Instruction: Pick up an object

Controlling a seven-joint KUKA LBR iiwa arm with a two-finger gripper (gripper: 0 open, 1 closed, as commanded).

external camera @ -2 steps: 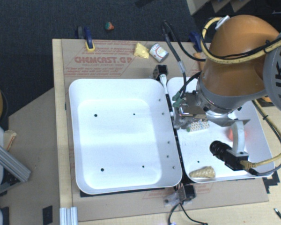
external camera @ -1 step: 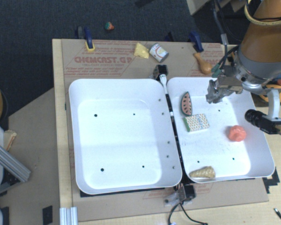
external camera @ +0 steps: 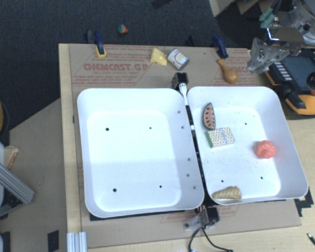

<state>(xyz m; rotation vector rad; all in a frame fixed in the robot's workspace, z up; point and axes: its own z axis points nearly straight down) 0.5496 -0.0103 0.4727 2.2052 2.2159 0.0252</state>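
Observation:
The right bin (external camera: 283,114) holds a watermelon slice (external camera: 208,116), a patterned square block (external camera: 220,137), a pink-red ball (external camera: 265,149) and a tan cone-shaped piece (external camera: 227,193) at the front rim. My gripper (external camera: 262,56) hangs at the upper right, beyond the right bin's far corner and well above the bench. Nothing is seen between its fingers.
The left bin (external camera: 89,140) stands beside the right one. On the board behind the bins lie a yellow wedge (external camera: 158,57), a small white box (external camera: 178,59) and a tan pear-shaped piece (external camera: 228,71). Clamps hold the board's far edge.

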